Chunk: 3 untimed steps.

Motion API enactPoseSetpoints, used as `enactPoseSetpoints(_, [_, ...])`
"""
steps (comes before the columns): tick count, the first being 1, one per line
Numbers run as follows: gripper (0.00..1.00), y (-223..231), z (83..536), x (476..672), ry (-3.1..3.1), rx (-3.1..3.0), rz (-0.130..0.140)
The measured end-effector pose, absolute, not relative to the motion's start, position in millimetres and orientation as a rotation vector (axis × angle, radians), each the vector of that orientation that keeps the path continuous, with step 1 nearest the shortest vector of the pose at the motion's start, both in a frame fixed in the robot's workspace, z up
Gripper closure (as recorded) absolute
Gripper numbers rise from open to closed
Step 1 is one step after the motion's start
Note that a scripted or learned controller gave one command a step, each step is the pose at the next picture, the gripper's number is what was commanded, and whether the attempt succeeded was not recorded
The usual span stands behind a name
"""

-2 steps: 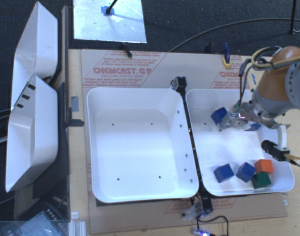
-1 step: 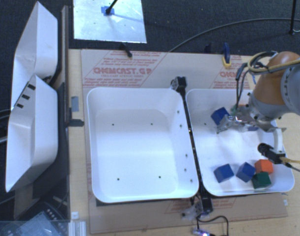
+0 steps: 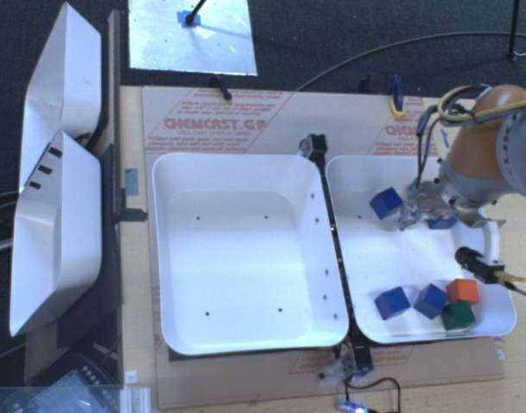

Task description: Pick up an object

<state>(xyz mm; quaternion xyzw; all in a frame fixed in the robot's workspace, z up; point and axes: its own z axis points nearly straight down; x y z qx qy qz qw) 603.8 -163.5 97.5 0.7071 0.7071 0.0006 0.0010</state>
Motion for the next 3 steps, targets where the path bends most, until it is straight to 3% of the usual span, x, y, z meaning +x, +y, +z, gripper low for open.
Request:
enactPoseSetpoints(2, [1.00, -169, 196, 601.8, 2.219, 2.217, 0.005])
enactPoseSetpoints(3, [1.00, -115, 210, 595.4, 2.225, 2.215, 0.002])
